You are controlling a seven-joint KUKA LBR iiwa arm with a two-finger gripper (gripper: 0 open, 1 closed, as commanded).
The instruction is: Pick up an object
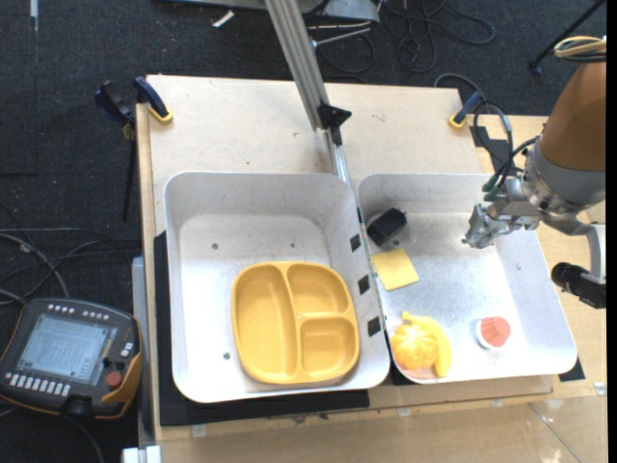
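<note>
My gripper (476, 236) hangs over the upper right part of the right bin (540, 287), its tips pointing down and nothing seen between them. Below it and to the left lie a black block (387, 226) and a flat yellow square (396, 269). A yellow-orange fruit-like toy (421, 346) rests at the bin's front left corner. Next to it on the right sits a small red and white round piece (494, 332). The gripper is apart from all of these.
The left bin (193, 258) holds a yellow divided plate (294, 322). A metal pole (299, 51) slants up from between the bins. Clamps sit at the bench's back corners. A teach pendant (67, 353) lies at the lower left off the bench.
</note>
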